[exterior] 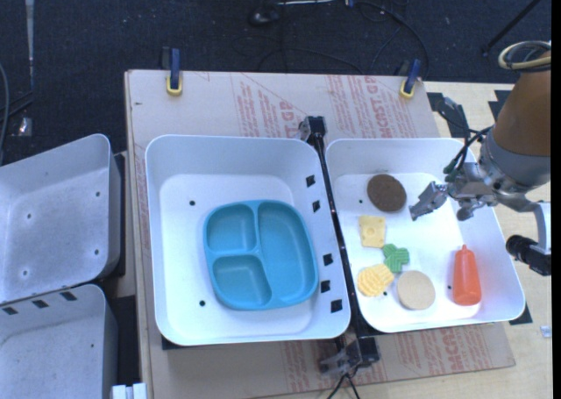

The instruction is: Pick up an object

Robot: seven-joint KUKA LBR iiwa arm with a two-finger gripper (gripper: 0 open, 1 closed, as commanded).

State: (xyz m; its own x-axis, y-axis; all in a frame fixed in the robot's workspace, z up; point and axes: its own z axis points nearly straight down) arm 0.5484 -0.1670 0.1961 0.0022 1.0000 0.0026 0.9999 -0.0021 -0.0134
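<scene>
Two white bins are sitting side by side on the bench. The left bin [171, 239], centre of the frame, is holding a blue divided tray [259, 253] with three compartments. The right bin [491, 239], in the right half of the frame, is carrying six small objects: a brown round disc [386, 192] toward the upper part, a yellow cheese-like square [372, 231] just below it, a green leafy piece [396, 257] below that, a yellow waffle-textured piece [375, 281] at the lower left, a tan round disc [415, 290] touching or just beside the waffle piece, and an orange-red bottle [465, 275] lying near the bin's lower right corner. The arm is reaching in from the right edge of the frame, its gripper [427, 203] hanging over the upper right part of the right bin, just right of the brown disc. Nothing is showing between its fingers; whether they are spread or pressed together cannot be told from this angle.
</scene>
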